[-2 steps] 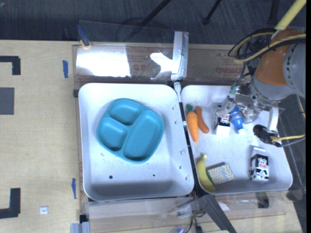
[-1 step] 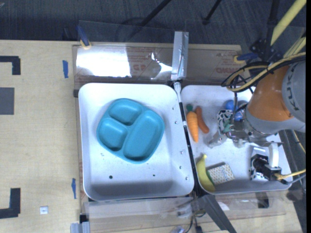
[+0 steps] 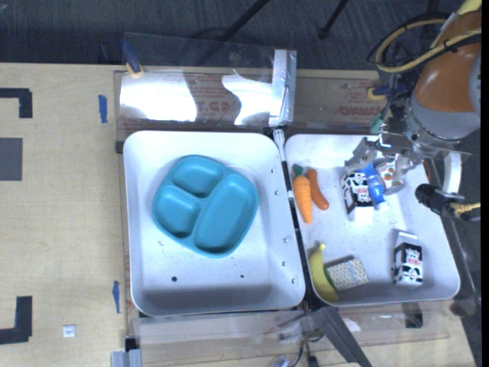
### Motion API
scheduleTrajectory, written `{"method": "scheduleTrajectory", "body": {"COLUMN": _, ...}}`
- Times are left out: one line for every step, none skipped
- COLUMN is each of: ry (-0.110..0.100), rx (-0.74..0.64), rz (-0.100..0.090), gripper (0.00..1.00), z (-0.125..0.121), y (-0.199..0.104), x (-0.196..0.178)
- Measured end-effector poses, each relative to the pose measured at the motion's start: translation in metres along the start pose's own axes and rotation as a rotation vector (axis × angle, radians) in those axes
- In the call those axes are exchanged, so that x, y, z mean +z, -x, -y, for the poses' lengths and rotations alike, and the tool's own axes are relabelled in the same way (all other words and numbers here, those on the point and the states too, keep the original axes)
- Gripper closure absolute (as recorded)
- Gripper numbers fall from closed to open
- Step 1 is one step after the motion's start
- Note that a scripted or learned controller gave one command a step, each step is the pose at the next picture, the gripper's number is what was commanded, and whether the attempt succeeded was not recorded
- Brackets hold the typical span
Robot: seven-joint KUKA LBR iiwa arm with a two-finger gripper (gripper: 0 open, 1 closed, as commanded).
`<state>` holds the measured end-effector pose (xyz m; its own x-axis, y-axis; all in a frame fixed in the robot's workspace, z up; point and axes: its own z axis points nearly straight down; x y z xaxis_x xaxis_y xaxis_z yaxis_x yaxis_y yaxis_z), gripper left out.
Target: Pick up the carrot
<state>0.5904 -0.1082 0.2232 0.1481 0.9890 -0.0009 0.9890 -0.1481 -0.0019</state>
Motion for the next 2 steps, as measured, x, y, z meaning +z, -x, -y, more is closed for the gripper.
{"method": "scheduleTrajectory", "body": {"ry": -0.004, "rx": -0.158, "rz": -0.001, "gripper": 0.0, "z": 0.042, "y": -0.09, "x": 0.041}}
{"method": "scheduleTrajectory", "body": {"ry": 0.006, "rx": -0.127, "rz": 0.001, "gripper": 0.0, "z": -0.001, "y": -0.013, "x": 0.096}}
